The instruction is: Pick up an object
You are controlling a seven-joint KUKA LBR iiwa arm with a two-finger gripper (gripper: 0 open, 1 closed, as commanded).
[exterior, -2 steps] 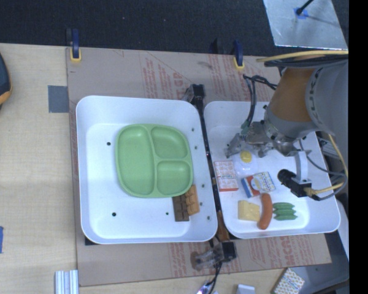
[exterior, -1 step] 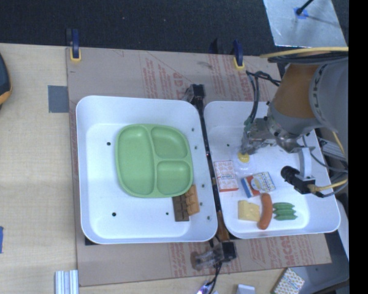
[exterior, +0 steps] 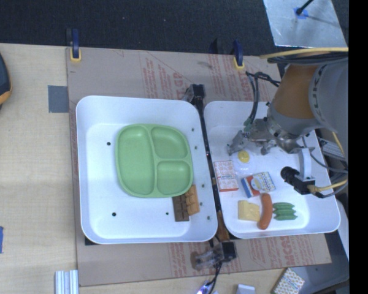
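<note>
Your gripper (exterior: 240,144) sits low in the right bin (exterior: 218,112), near its far left corner. I cannot tell its state. Go straight down onto the little yellow thing (exterior: 243,157).

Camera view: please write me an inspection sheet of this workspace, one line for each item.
Surface: two white bins, left bin and right bin, on a cardboard sheet.
Job's things: in the right bin, sausage, cheese wedge, green pods, small yellow piece, packets.
Clutter: green divided plate and brown block in the left bin.
Grippers: gripper low over the right bin, near the yellow piece; grasp not visible.
Cables: black cables along the arm.
Surroundings: clamps on the bench's far edge.
</note>
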